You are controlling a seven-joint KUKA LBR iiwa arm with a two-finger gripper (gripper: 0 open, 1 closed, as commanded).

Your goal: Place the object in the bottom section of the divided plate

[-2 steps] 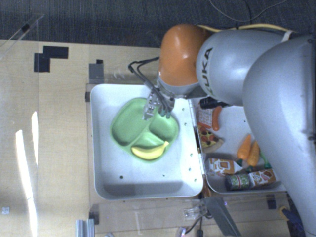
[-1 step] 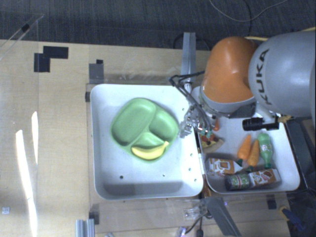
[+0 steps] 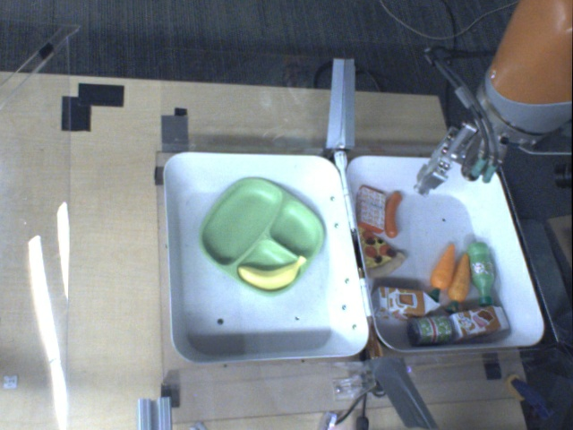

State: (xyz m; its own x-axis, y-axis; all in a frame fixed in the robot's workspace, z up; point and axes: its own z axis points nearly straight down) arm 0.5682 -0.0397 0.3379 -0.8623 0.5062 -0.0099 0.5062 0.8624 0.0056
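Wooden worktop [image 3: 107, 240] carries two white bins. Inside the left bin [image 3: 192, 321] lies a green divided plate [image 3: 255, 218], with a yellow banana [image 3: 269, 276] resting in its section at six o'clock. At three o'clock sits the right bin [image 3: 528, 321], holding toy food. Over its twelve o'clock edge hangs the tool [image 3: 432, 179]; how far open it is cannot be told, and nothing is seen in it.

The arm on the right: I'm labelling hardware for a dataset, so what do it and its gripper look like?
The arm is bulky and rounded, with a broad orange band over a pale grey ring at the wrist. Below that sits a small metallic silver gripper with slim fingers, and teal-green fittings beside it. Thin dark cables run along the wrist, and a thin black cable loops on the dark floor behind.
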